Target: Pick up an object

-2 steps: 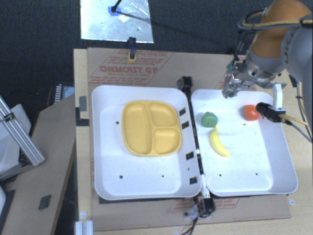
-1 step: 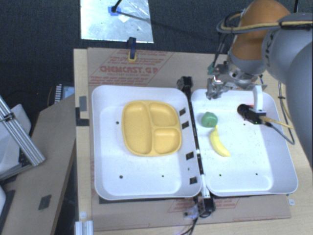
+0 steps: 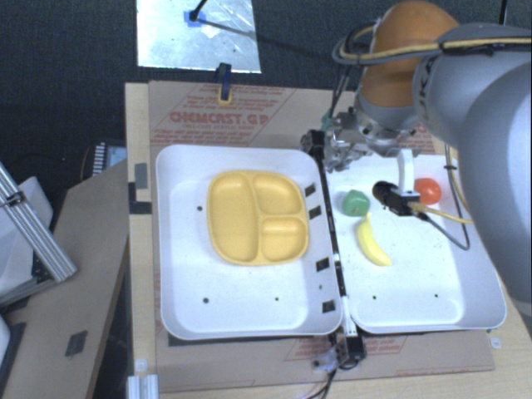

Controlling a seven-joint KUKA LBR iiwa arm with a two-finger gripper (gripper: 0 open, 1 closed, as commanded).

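Observation:
Three small objects lie in the right bin (image 3: 432, 306): a green piece (image 3: 357, 202) near the bin's left wall, a yellow banana (image 3: 372, 243) just in front of it, and an orange-red piece (image 3: 428, 190) further right. My gripper (image 3: 335, 150) is low over the bin's far left corner, a short way behind the green piece. It appears to touch none of the three objects. The grey arm with its orange band (image 3: 407, 48) covers the bin's far right part.
The left bin (image 3: 179, 298) holds a yellow divided plate (image 3: 256, 217). A black fitting with a cable (image 3: 396, 198) hangs from the arm between the green and orange-red pieces. The divider (image 3: 330, 239) runs between the bins. Brown cardboard (image 3: 220, 115) lies behind them.

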